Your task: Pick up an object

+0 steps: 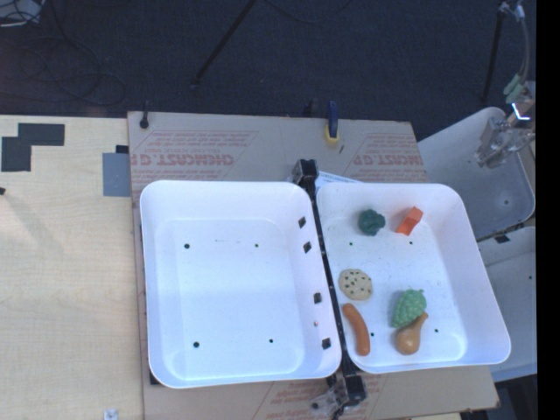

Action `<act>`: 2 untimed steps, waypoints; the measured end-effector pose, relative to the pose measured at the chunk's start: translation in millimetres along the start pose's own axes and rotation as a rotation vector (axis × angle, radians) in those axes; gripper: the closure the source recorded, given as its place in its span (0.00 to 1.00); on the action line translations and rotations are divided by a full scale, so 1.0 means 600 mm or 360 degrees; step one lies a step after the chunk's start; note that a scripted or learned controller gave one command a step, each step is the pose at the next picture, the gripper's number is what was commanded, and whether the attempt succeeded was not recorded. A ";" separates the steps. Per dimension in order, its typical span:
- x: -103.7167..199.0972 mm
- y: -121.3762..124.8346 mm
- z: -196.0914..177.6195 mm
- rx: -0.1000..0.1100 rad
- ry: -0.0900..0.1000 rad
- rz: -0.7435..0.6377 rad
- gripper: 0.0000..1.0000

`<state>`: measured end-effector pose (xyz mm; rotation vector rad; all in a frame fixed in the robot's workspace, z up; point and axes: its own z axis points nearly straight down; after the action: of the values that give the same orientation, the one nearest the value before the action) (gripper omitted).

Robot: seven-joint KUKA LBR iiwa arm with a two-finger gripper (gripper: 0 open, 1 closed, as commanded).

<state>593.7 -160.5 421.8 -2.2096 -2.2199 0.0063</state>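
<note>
Six toys lie loose in the right white bin (468,234), none yet lifted. The small orange-red block (409,220) at one o'clock sits apart, the easiest pick. At five o'clock the green plastic grape bunch (409,306) touches the tan pear (409,335), crowding any grasp. The gripper's state cannot be told.

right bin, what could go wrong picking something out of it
The green bunch touches the pear, so a grab at either may drag or knock the other. The sausage lies close to the bin's left wall, leaving little room on that side. The cookie lies flat and may slip out.
</note>
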 end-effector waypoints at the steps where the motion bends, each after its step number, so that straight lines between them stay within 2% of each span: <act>1: 0.178 -0.124 -0.129 -0.0023 -0.0001 -0.0012 1.00; 2: 0.305 -0.123 -0.020 0.0000 -0.0004 -0.0006 1.00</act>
<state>519.0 22.1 435.4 -2.2064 -2.2253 0.0092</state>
